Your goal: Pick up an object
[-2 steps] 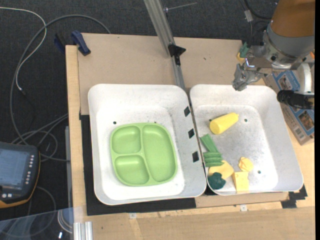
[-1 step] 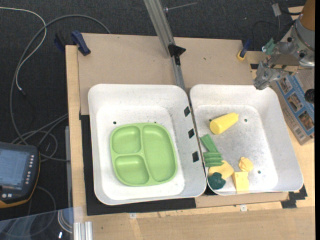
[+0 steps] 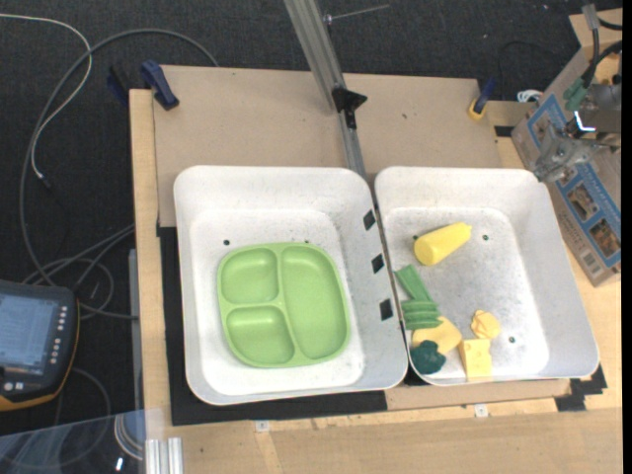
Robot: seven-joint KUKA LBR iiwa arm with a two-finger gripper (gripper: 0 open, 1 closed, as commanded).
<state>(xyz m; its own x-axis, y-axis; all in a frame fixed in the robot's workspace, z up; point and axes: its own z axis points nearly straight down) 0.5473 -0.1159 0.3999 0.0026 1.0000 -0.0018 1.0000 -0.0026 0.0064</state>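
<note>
**Wooden bench carries two bins, toys lying loose**

Wooden bench [image 3: 395,428] bears two shallow white plastic bins side by side. The left bin [image 3: 202,200] holds a light green three-compartment plastic plate [image 3: 284,304]. The right bin [image 3: 553,265] holds the small toys: a yellow rounded plastic piece [image 3: 441,243] towards the far side, a green ridged strip [image 3: 415,296] by the left wall, and a yellow square block [image 3: 477,357] beside a dark green round piece [image 3: 429,360] near the front rim. The gripper [image 3: 578,117] sits beyond the right bin's far corner, apart from the toys; whether it is released or clenched cannot be told.
</note>
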